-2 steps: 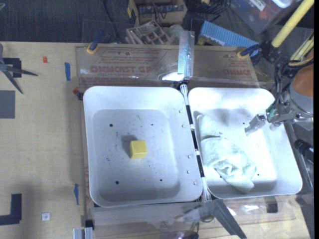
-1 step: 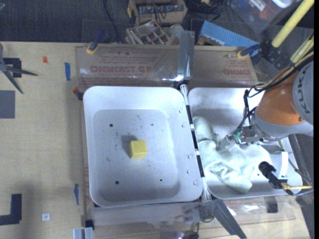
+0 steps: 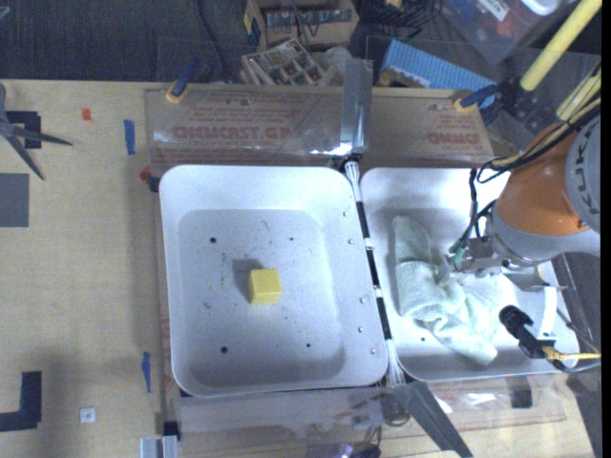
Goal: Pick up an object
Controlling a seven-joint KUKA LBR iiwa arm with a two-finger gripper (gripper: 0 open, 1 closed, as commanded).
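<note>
Two white bins sit side by side on the tan surface (image 3: 76, 303). The left bin (image 3: 191, 208) takes up the middle of the frame, and a small yellow block (image 3: 265, 286) lies on its floor, a little left of the bin's middle. The block sits alone, well apart from the bin walls. A few dark specks dot the floor around it.

The right bin (image 3: 410, 184) is at the right of the frame. A crumpled white cloth (image 3: 430, 299) lies in it, spreading from the bin's left part down toward its lower right corner.

The grey arm with its orange band (image 3: 539, 203) comes in from the right edge of the frame. Its end effector (image 3: 465, 259) is low over the right bin, right at the upper right edge of the cloth. It is too small and hidden to tell how it is set, or if it has hold of the cloth. The yellow block is well apart from it, over in the other bin.
</note>
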